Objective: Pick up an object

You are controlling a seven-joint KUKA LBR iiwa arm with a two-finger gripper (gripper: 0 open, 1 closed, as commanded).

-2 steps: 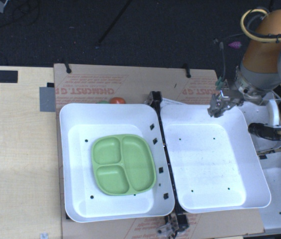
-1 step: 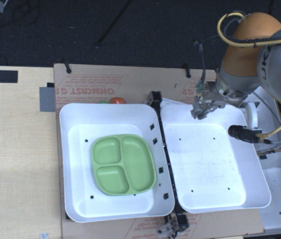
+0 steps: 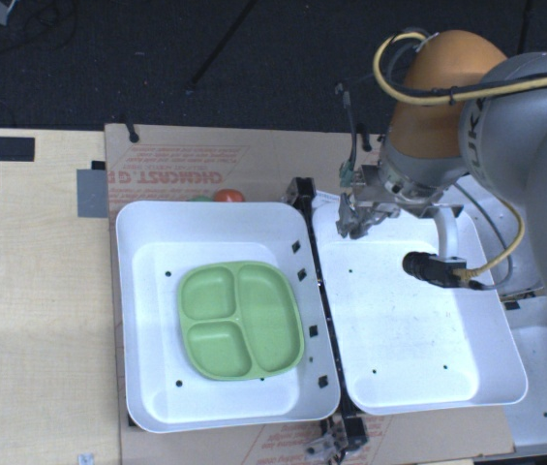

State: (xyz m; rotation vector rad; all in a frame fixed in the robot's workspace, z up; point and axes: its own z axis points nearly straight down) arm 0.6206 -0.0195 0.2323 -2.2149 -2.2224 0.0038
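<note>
Plate [image 3: 241, 319], green, three compartments: lies flat in the left bin [image 3: 147, 260], near its middle, well apart from the arm. Its long axis runs from the far left to the near right of the bin, at a slight tilt to the bin's walls. The single long compartment lies on its right side; the two smaller ones lie on its left. No part of it is lifted or touched.

Gripper [image 3: 353, 223]: seen over the far left corner of the right bin [image 3: 486, 376], just beside the divider between the bins, pointing down. Nothing is seen between its fingers. Whether they are wide or narrow cannot be told at this size and angle.

Dark cylinder [image 3: 435, 267]: seen above the right bin's floor, right of the gripper; it is judged to be part of the arm's cabling and not a loose object.

Red item [image 3: 228, 197]: partly seen behind the far wall of the left bin, outside it.

Task progress: judged not yet begun. Nothing is held; reach, grasp and lift all remain.
</note>
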